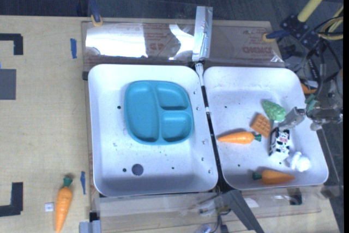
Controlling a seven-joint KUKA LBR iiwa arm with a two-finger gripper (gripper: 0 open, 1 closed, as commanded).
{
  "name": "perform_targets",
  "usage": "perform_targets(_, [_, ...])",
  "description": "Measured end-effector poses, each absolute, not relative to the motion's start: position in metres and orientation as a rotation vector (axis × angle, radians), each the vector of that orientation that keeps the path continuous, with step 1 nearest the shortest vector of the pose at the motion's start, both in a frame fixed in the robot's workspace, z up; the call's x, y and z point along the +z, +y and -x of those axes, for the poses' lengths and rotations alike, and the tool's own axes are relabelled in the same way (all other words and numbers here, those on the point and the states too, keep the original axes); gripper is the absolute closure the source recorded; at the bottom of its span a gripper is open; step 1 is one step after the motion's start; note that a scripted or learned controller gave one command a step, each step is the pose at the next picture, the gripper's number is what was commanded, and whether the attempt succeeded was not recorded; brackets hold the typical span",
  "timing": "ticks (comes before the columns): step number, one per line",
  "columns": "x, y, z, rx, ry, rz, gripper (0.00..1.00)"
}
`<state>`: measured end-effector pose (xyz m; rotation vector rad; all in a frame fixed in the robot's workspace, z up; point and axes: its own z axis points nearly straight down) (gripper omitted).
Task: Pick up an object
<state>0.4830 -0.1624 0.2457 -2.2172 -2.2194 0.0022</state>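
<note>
My end effector (294, 115) hovers just above the cow-patterned bottle (282, 142), beside the green toy (274, 109); its state I cannot tell.

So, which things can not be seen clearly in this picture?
- Gripper, camera view: small and blurred at the right bin; whether it is open or shut cannot be told.
- Black-and-white bottle: its print is too small to read.
- Small dark round item in the left bin: too small to identify.
- Arm: cut off by the right edge.
</note>
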Motion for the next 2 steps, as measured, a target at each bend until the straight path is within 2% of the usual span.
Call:
perform_targets(1, [0.134, -0.159, -0.520, 0.001, -2.278, 2.161, 0.00])
perform_targets(2, [0.096, -0.198, -0.547, -0.027, -2.140, 2.319, 0.00])
